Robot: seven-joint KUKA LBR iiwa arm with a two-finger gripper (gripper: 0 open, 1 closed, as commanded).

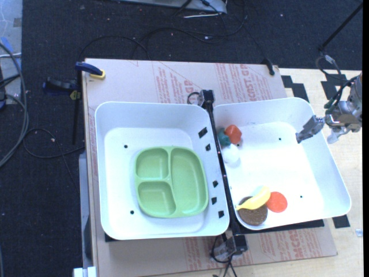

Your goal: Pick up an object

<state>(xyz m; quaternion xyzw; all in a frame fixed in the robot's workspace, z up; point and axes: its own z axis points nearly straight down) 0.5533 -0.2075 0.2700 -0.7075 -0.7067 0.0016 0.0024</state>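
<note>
The right bin (323,178) holds several small items. Against its left wall lie a red-orange piece (233,133), a teal piece (222,138) and a white ball (231,154). At its front edge a yellow banana (257,198) rests on a brown disc (252,215), with an orange disc (277,202) beside them. My gripper (320,134) hovers over the bin's far right rim, well away from all of these. It is open and nothing sits between its fingers (306,130).
The left bin (115,126) carries a green divided plate (171,182). A black divider (216,160) runs between the two bins. Cables and a blue clamp (89,70) lie beyond the bench's left and back edges.
</note>
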